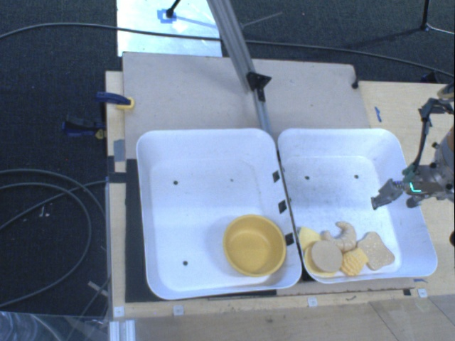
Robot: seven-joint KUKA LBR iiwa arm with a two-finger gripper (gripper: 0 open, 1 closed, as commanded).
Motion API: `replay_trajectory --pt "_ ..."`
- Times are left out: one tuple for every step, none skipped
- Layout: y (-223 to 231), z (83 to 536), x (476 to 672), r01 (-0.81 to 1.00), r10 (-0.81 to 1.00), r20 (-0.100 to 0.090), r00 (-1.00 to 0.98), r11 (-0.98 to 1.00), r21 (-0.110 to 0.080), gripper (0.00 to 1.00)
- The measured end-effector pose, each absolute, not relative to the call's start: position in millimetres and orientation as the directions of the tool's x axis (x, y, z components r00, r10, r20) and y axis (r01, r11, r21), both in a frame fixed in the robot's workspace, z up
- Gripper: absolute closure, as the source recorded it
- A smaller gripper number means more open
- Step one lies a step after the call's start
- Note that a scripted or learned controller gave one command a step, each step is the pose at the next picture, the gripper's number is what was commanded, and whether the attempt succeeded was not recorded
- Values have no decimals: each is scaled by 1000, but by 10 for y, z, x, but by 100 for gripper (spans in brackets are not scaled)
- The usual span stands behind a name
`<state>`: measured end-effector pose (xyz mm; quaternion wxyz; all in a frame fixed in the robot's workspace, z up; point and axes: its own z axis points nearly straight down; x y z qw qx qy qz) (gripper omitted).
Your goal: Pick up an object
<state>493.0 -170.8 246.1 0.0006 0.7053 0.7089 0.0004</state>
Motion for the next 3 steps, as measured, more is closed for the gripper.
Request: replay_trajectory --pt "-1709 2464 4932 1000 1000 0 -5 5 2 0" --pt "-1672 1913 5023 1000 1000 1 -2 2 -3 0" --pt "-1654 1493 5013 1000 1000 1 0 0 -2 0"
